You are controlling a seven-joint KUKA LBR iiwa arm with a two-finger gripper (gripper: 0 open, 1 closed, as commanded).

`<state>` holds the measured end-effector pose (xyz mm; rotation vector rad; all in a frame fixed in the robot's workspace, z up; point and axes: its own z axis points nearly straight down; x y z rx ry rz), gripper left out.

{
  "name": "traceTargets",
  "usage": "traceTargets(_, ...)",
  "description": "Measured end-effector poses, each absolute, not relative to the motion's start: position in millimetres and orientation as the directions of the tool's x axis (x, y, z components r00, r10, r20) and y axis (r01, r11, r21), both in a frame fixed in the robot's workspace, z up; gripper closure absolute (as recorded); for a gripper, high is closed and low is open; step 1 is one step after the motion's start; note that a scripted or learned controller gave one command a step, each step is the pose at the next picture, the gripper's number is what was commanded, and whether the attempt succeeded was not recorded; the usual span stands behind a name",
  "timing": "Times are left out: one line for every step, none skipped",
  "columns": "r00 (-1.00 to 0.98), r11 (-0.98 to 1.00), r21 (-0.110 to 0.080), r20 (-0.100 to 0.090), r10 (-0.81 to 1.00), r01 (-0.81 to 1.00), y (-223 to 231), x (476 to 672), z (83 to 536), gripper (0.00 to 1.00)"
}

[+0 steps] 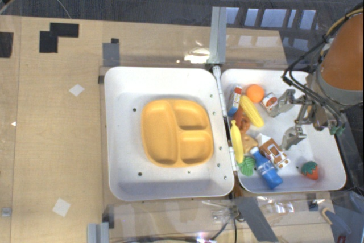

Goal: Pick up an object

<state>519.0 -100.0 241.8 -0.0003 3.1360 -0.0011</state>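
My gripper [289, 118] hangs over the right bin [327, 148], right of the toy pile, and stands open with only bare bin floor between its fingers. One fingertip [284, 102] is close to a small red-and-white can [269, 102]. The other fingertip [292, 137] is just right of a brown-and-white carton [273, 151]. An orange ball [255, 92], a corn cob [251, 111], a banana [236, 142], a blue bottle [268, 172], a green piece [247, 167] and a strawberry [309, 169] also lie in this bin.
The left bin [122, 139] holds a yellow divided plate [176, 132]. The arm's orange band [344, 57] looms over the right bin's far right side. A metal post [218, 34] stands behind the wall between the bins.
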Motion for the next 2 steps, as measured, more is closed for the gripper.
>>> traceTargets(-1.0,1.0,-0.003,-0.026,0.013,0.013,-139.8,569.0,124.0,0.0)
traceTargets(-0.993,0.993,0.0,-0.012,0.116,0.116,-141.0,544.2,188.0,0.0)
